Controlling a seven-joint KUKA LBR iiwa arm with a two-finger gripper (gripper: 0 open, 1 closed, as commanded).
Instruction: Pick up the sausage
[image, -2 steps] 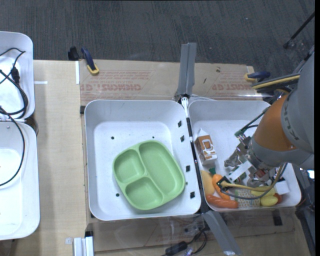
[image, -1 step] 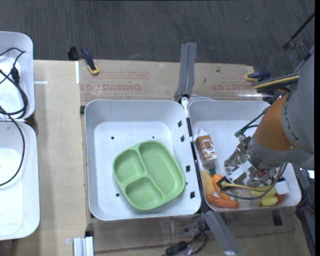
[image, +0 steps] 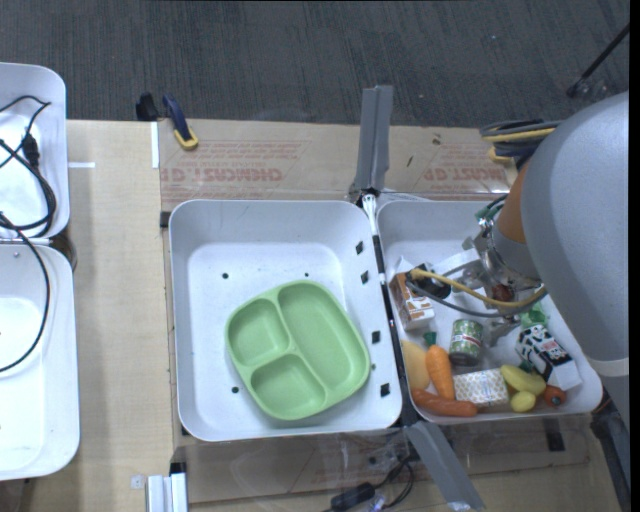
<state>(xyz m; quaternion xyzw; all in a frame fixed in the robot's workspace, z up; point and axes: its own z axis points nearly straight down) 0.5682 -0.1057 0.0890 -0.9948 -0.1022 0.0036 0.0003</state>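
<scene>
Gripper (image: 492, 290), state impossible to tell, hovers in the approach step; next it must descend left of the can (image: 465, 340) onto the sausage (image: 444, 404).

Two white bins (image: 190, 300) are sitting side by side, one green tray (image: 296, 350) lying in the left, one sausage (image: 445, 405), one carrot (image: 439, 370), one can (image: 465, 341) lying in the right

The pale wooden worktop (image: 120, 300) carries two shallow white bins side by side, the left bin (image: 190, 330) and the right bin (image: 395, 215), their inner walls touching. A flattened cardboard sheet (image: 250, 160) with red print lies under their far ends. A blue-and-yellow clamp (image: 178, 122) sits on the far edge.
</scene>
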